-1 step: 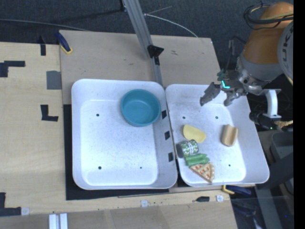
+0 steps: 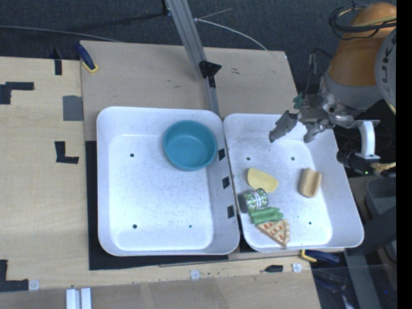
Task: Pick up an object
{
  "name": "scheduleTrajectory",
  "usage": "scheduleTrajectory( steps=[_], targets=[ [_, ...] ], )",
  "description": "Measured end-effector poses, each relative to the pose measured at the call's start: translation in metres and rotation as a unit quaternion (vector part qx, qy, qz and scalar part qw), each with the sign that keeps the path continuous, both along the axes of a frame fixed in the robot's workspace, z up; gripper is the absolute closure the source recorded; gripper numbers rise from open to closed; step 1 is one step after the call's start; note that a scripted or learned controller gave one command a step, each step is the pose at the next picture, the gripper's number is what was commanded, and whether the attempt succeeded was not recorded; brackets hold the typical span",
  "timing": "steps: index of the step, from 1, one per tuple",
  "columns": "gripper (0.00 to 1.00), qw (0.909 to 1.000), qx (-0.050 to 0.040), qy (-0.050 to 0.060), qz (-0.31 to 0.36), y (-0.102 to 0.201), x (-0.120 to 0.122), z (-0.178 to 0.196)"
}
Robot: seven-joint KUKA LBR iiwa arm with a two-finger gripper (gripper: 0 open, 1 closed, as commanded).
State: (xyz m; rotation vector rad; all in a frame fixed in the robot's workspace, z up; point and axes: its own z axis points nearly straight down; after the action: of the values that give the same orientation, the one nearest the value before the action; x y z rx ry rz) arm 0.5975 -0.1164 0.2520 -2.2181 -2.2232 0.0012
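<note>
Two shallow white plastic bins (image 2: 122, 237) sit side by side, the left holding a round blue bowl (image 2: 189, 145), while the grey two-finger gripper (image 2: 297, 132) hangs spread open, grasping nothing, above the right bin's small tan bread roll (image 2: 309, 183).

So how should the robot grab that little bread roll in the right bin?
Probably across the middle of the bread roll, coming straight down from above. It lies flat and long, pointing roughly up and down the picture, so its narrow sides face left and right. There is bare floor of the right bin on both sides for the fingers. The gripper hangs open above the bin's far end.
</note>
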Motion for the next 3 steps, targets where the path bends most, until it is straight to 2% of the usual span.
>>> scheduleTrajectory(
  steps=[1,2,3],
  targets=[
    [0.0,1.0,-0.0005,0.002,-0.001,-0.001,0.0,-0.044],
    [0.0,1.0,-0.0002,0.003,-0.001,-0.003,-0.011,-0.095],
    [0.0,1.0,0.0001,0.004,-0.001,-0.004,-0.017,-0.16]
  ],
)
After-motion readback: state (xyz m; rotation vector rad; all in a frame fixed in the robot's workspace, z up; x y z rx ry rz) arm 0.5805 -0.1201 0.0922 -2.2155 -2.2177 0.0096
